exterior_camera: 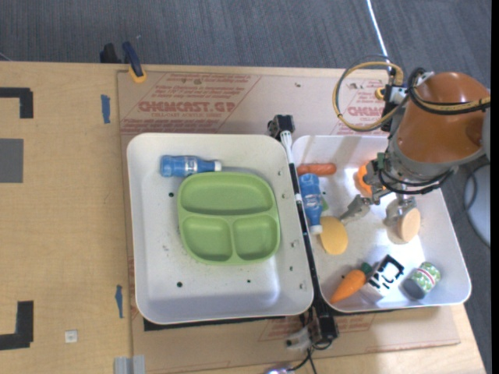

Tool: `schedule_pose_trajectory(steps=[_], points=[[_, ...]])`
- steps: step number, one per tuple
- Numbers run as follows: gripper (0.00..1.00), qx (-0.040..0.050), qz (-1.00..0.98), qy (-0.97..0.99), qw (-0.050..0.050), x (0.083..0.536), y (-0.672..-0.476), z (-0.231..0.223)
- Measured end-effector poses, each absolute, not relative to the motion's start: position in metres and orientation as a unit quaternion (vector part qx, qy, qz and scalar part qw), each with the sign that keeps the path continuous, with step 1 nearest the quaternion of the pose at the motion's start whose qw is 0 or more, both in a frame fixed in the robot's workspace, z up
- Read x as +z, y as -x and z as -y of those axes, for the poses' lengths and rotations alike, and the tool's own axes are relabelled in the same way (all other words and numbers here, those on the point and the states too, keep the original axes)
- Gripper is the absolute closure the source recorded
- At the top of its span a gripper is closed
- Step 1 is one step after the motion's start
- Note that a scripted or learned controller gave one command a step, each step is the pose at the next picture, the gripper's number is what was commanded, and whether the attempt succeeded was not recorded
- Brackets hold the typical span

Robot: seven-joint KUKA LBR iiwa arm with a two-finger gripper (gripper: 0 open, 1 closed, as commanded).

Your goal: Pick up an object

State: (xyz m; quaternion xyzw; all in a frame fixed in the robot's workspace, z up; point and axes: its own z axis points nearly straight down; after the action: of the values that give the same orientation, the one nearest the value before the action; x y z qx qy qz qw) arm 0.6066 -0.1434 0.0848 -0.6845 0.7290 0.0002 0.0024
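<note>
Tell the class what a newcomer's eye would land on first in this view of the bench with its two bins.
First comes the green divided plate, filling much of the left bin, with a blue bottle lying just above it. Next is the arm's orange band at the right, above the right bin, where small things lie scattered: a carrot near the front, a yellow oval piece, and another blue bottle along the left wall.

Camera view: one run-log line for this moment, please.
gripper: open, over right bin | holding: nothing | nearest: tan round piece | left bin: green tray, blue bottle
</note>
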Motion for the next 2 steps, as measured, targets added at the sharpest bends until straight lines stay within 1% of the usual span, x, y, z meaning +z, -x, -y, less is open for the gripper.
schedule_pose_trajectory(steps=[1,2], points=[[0.0,-0.0004,-0.707,0.707,0.001,0.085,-0.619,0.13],[0.0,0.0009,-0.507,0.862,0.002,0.084,-0.639,0.144]])
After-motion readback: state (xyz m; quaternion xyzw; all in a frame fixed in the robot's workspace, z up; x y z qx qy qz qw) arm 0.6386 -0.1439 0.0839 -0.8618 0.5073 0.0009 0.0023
